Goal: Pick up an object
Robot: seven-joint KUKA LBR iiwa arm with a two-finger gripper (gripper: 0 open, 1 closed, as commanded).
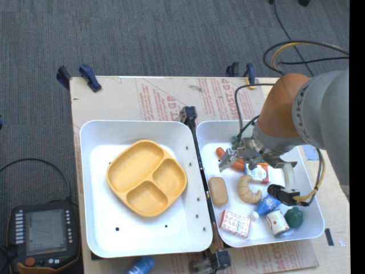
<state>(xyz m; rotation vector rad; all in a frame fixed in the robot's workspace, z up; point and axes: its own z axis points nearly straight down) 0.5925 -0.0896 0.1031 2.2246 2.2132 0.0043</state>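
Observation:
My gripper point(235, 160) hangs low over the upper left part of the right bin point(317, 233), reaching in from the right under the orange band. An orange carrot-like piece point(220, 152) lies right at its left side, and another orange bit shows under the gripper. Just to its right sits a red and white carton point(258, 172). Below lie a tan croissant point(249, 189) and a tan bread roll point(217, 190). Toward the front are a pink and white box point(235, 223), a blue bottle point(266, 205), a small can point(277, 222) and a dark green piece point(295, 217).
The left bin point(91, 233) holds a yellow divided plate point(147, 177). A black clamp point(189, 115) sits where the two bins meet at the back. Blue clamps point(89, 76) grip the cardboard edge. A teach pendant point(40, 236) lies on the floor at the lower left.

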